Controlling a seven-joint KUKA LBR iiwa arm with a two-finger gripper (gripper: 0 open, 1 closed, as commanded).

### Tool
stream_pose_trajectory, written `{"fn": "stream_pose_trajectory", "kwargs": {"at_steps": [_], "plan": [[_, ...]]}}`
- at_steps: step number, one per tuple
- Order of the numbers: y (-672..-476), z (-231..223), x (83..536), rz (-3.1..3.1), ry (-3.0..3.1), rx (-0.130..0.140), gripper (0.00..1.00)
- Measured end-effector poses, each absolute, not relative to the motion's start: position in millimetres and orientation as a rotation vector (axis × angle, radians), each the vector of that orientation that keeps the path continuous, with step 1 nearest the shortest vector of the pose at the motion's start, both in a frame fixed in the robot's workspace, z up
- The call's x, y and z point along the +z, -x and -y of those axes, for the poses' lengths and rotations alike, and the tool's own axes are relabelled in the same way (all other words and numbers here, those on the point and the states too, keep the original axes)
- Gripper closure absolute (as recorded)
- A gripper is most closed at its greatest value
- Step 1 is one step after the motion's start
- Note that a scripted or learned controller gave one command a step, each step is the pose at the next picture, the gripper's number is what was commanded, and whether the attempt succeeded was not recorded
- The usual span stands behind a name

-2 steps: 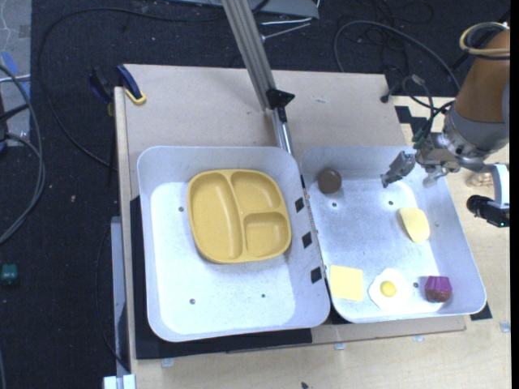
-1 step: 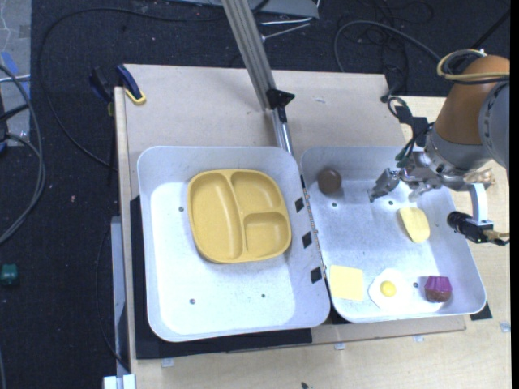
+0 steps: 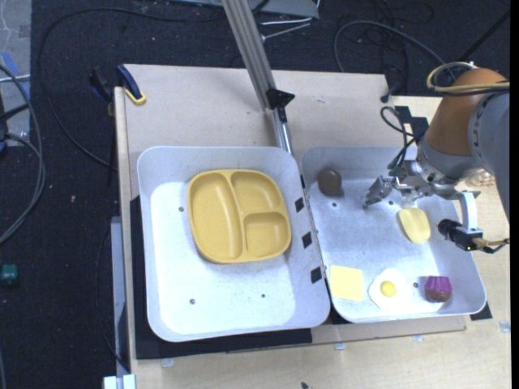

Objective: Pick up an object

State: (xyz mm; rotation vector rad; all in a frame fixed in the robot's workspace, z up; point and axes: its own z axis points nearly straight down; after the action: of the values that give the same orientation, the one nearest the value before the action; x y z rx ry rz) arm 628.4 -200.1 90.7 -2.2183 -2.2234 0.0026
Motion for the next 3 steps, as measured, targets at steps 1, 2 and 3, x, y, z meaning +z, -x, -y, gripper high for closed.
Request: {"fn": "stream_pose_trajectory", "kwargs": {"at_steps": [1,2,3], "plan": [[-629.6,200,103,2.228,2.220,-0.001,1.00],[-625.8,195,164,2.230,2.223,-0.006,1.00],[-631.7,194,209,2.230,2.222,-0.006,1.00]]}}
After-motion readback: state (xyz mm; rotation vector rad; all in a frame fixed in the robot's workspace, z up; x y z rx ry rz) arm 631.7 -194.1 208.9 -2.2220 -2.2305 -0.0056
